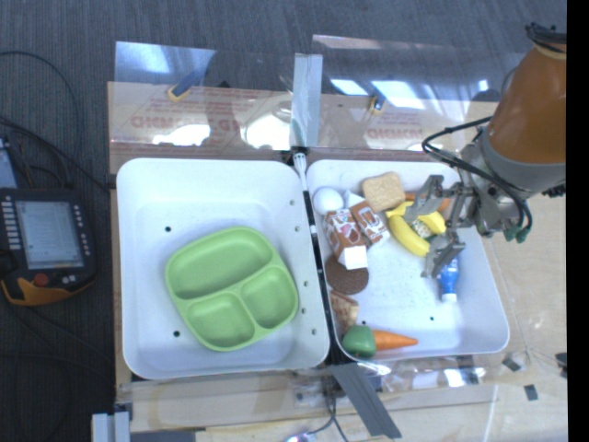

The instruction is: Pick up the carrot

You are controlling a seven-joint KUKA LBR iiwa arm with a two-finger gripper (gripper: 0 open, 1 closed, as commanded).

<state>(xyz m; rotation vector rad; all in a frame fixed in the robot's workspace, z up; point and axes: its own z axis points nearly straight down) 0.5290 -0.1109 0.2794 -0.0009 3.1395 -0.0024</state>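
The carrot (396,342), orange with a green leafy end (359,341), lies along the front wall of the right bin (479,334). My gripper (436,226) hangs over the right half of that bin, well behind the carrot. Its fingers (440,254) stand open and spread, with nothing gripped between them. One finger is close to the yellow banana (408,232).
The right bin also holds a slice of bread (383,191), a white egg (328,199), brown packets (354,227), a dark cookie (348,278) and a small blue-and-white bottle (448,280). A green divided plate (232,286) lies in the left bin (147,191).
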